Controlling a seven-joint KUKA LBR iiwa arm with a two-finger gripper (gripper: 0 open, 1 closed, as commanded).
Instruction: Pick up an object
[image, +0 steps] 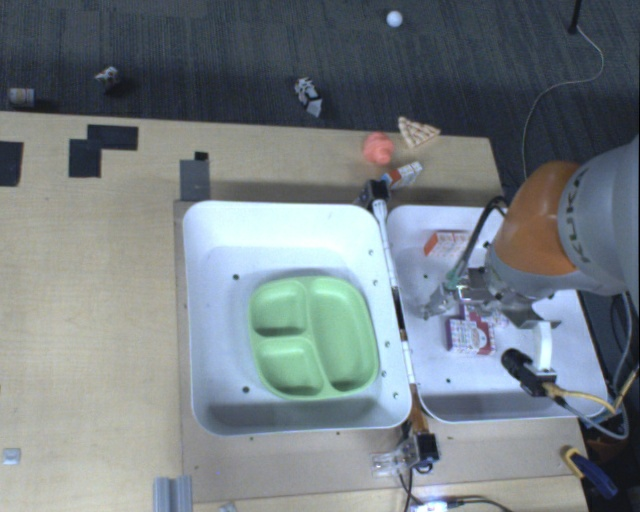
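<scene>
A red-and-white packet (468, 334) lies partly hidden under the gripper (440, 303) in the right bin (570, 350); finger state can't be told.

At the right edge of the frame stands the arm (600, 215), a thick rounded grey housing with a broad orange band (535, 220) bulging just above the wrist. Below the band sits a darker metal gripper (470, 300) assembly, grey and silvery. A thin dark cable (478, 235) loops along the wrist's left side, and a black piece with yellow wiring (530, 375) hangs at lower right.
</scene>
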